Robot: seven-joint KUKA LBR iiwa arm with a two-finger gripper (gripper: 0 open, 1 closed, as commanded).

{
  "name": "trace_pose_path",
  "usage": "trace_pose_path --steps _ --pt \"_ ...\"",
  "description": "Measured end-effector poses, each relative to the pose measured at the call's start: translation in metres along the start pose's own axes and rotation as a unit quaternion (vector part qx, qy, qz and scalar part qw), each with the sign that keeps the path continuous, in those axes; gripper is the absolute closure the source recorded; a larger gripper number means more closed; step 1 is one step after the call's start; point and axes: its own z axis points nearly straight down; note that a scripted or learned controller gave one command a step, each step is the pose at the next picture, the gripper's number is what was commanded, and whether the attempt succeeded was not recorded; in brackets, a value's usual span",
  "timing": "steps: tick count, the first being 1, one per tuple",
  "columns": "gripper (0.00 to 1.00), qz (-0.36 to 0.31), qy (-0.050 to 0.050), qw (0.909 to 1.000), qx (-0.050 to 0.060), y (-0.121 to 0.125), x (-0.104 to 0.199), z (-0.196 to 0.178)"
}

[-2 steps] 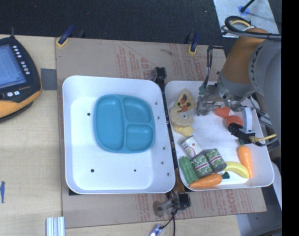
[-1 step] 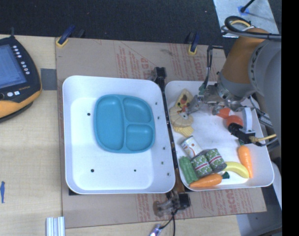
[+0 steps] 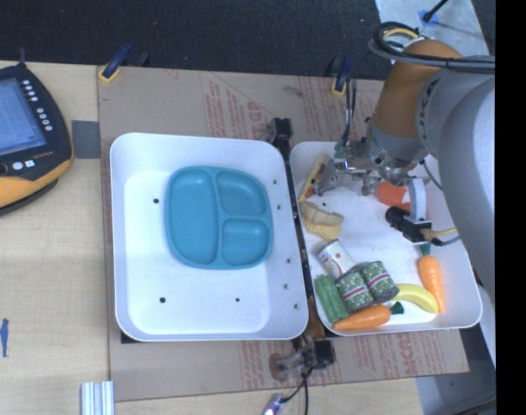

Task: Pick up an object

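Note:
My gripper (image 3: pixel 348 169) is down over the far end of the right bin (image 3: pixel 458 318), with the grey arm and its orange band coming in from the right. Just left of it, a thin yellow-and-red piece (image 3: pixel 313 176) leans at the bin's far left wall. A tan bread-like piece (image 3: pixel 323 220) lies a little nearer than the gripper. An orange-red object (image 3: pixel 393 193) sits right beside the gripper, partly hidden by the wrist. I see nothing held.
The near end of the right bin holds a small white carton (image 3: pixel 336 257), two green patterned blocks (image 3: pixel 367 284), a banana (image 3: pixel 417 297), two carrots (image 3: pixel 430 282) (image 3: pixel 362 320) and a green vegetable (image 3: pixel 328 299). The left bin (image 3: pixel 133 232) holds a blue divided plate (image 3: pixel 218 216). A pendant (image 3: pixel 21 137) lies far left.

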Motion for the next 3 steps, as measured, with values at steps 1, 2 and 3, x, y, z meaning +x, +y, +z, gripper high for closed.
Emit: trace_pose_path --steps 1,2,3 --pt "0.0 -0.001 0.001 1.0 0.001 0.0015 -0.0015 0.0002" --pt "0.0 0.0 0.0 1.0 0.001 0.0014 -0.0008 0.0001" --pt "0.0 0.0 0.0 1.0 0.001 0.0014 -0.0006 0.0"
